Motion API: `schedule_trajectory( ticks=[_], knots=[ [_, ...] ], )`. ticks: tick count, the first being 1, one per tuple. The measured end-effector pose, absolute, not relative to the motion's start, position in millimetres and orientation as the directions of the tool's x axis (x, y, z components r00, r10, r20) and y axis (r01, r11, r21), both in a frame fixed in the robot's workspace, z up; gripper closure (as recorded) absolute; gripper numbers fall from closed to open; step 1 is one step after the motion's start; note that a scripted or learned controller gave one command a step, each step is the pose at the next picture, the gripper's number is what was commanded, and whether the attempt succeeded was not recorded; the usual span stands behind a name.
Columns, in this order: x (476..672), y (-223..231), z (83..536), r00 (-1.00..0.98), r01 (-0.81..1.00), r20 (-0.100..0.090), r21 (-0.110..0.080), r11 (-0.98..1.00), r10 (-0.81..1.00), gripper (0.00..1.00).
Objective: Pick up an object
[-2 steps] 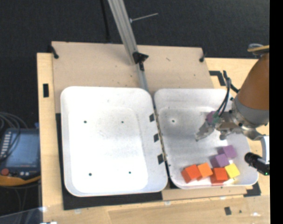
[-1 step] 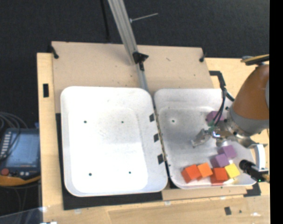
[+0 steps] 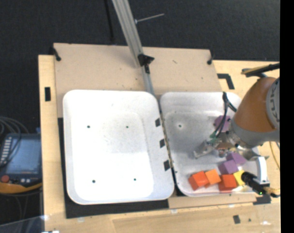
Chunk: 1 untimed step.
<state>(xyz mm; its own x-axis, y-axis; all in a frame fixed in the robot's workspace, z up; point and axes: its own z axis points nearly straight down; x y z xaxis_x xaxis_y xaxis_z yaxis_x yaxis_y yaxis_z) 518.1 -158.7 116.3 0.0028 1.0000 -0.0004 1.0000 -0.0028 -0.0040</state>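
Observation:
My gripper (image 3: 208, 148) hangs low inside the right bin (image 3: 186, 115), near its middle right. The arm's orange band (image 3: 253, 108) is above it at the right edge. Three orange blocks (image 3: 199, 179) lie in a row along the bin's front edge, just below the gripper. A purple block (image 3: 230, 166) and a yellow piece (image 3: 239, 177) sit beside them at the right. Another purple block (image 3: 222, 124) lies behind the gripper, partly hidden by the arm. I see nothing held by the gripper.
The left bin (image 3: 113, 144) lies beside the right one, with small clips along the shared edge. A metal pole (image 3: 130, 28) slants up from the back of the bench. A control pendant (image 3: 18, 161) sits off the bench at the left.

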Motion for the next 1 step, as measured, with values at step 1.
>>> schedule_trajectory(
  ticks=[1],
  knots=[
    [520.6,-159.6,129.6,0.010,1.000,-0.002,0.006,-0.010,1.000,1.00]
  ],
)
